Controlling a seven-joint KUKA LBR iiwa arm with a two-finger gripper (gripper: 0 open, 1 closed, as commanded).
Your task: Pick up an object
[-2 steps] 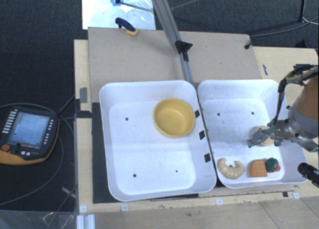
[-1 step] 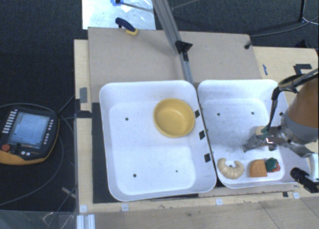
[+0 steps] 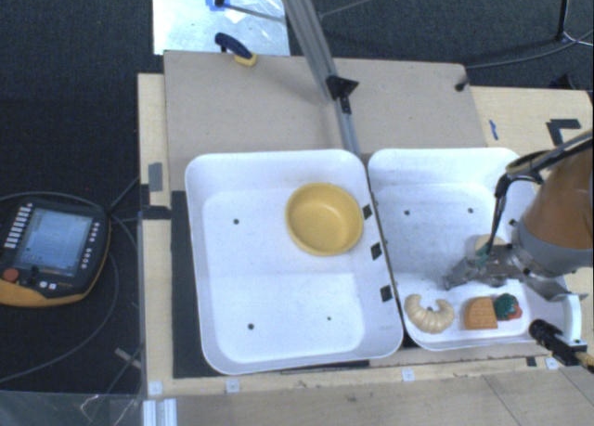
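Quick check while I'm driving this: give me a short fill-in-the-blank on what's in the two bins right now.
1. The round yellow plastic bowl sits in the ___ white bin.
2. The pale curved croissant-shaped toy lies to the ___ of the orange bread-slice toy in the camera view.
3. The small object touching the bread-slice toy's right side is ___ in colour.
4. The gripper hovers in the ___ white bin.

Missing words: left; left; green; right

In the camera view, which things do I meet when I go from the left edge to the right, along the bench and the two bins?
Teach pendant → yellow bowl in the left bin → cream croissant-shaped piece in the right bin → orange piece → green piece.
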